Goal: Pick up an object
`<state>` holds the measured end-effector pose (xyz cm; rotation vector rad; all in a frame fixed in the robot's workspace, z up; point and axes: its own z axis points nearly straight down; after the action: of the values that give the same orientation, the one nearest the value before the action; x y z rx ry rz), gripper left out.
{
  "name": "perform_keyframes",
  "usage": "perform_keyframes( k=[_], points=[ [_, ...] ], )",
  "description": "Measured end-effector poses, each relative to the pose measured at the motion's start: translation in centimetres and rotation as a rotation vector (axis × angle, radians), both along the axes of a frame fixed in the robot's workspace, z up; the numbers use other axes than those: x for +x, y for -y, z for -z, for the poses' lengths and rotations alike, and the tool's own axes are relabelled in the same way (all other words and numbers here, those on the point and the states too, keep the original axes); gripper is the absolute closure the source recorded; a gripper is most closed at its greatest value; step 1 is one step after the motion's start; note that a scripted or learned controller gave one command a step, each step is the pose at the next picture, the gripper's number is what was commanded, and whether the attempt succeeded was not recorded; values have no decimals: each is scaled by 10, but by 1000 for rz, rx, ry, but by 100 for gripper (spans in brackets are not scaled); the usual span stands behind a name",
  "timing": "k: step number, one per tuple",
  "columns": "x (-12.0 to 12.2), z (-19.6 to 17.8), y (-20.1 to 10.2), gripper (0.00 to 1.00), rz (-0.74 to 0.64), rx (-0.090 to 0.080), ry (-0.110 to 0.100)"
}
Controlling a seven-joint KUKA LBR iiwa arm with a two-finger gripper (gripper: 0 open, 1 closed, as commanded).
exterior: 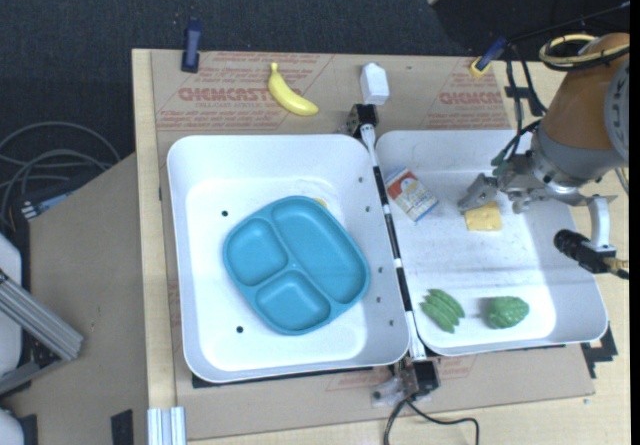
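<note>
- Camera view looks down at a slant on a brown cardboard-covered tabletop printed with red "CHEMCAST" lettering, readable above the left bin and again, partly cut off, above the right bin; the smaller red lines under it are too fine to read.
- A small red-and-white printed carton lies tilted in the upper left of the right white bin; its label carries print, but none of it is legible.
- The grey arm with the orange band reaches in from the right, and its pincer hangs over the upper middle of the right bin, just above a pale yellow block; whether the tips are apart or together cannot be told, and nothing shows clamped between them.
- Along the near side of the right bin lie a green ridged pod-like piece and, just beside it to the right, a green lumpy vegetable-shaped toy, the two apart.
- The left white bin holds a blue three-compartment plastic tray, set at an angle.
- Outside the bins, on the cardboard beyond the left bin, rests a yellow toy banana; a small white block sits near the top of the seam between the bins, and a dark blue clip stands at the far left edge.
- Grey cables coil on the dark floor to the left.
</note>
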<state>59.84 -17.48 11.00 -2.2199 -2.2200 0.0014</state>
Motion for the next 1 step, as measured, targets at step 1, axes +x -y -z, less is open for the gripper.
perform_keyframes(
  k=[1],
  points=[
    [-8,26,-5,0,0,0,0]
  ],
)
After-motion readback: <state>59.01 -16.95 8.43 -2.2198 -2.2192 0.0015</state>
